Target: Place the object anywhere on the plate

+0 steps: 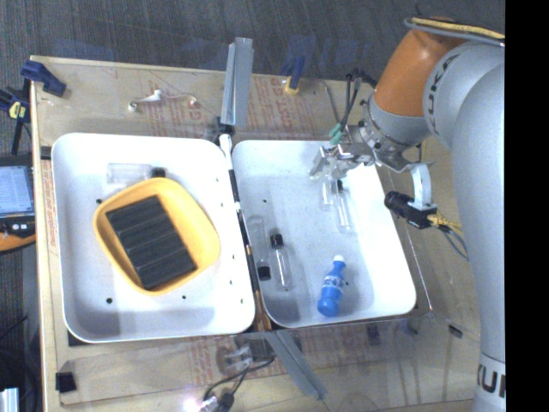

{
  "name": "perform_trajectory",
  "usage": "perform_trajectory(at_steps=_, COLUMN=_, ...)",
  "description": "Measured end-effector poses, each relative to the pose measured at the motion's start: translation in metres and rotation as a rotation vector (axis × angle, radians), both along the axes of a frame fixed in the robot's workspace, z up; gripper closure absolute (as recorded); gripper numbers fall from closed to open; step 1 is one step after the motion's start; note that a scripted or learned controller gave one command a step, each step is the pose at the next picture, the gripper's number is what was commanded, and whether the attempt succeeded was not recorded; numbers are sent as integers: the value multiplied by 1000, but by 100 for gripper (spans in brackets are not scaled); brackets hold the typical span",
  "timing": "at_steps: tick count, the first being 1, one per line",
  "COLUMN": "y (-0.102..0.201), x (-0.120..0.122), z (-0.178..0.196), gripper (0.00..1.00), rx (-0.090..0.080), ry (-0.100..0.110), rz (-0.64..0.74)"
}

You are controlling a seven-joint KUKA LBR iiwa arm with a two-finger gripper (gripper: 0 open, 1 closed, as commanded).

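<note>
A yellow plate (197, 230) lies in the left bin (77, 307), with a dark ridged slab (154, 240) resting on it. In the right bin (390, 290) a blue bottle with a white cap (331, 287) lies near the front. A clear vial with a black cap (279, 258) lies to its left. My gripper (336, 202) hangs over the back of the right bin, well behind the bottle. Its two clear fingers (329, 196) point down, slightly apart, with nothing between them.
A small black piece (263, 273) and a clear tube (254, 230) lie by the right bin's left wall. A clear plastic item (129, 175) sits behind the plate. The arm's grey body (472, 187) fills the right side. Clamps and cables lie on the bench behind the bins.
</note>
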State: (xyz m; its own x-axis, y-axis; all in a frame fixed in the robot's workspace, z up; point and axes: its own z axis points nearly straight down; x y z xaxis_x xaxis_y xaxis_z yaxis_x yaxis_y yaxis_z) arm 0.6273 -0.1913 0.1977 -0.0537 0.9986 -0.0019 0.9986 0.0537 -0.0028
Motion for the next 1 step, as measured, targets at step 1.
perform_trajectory(at_steps=1, y=0, x=0, z=0, gripper=0, rx=0, ry=0, rz=0)
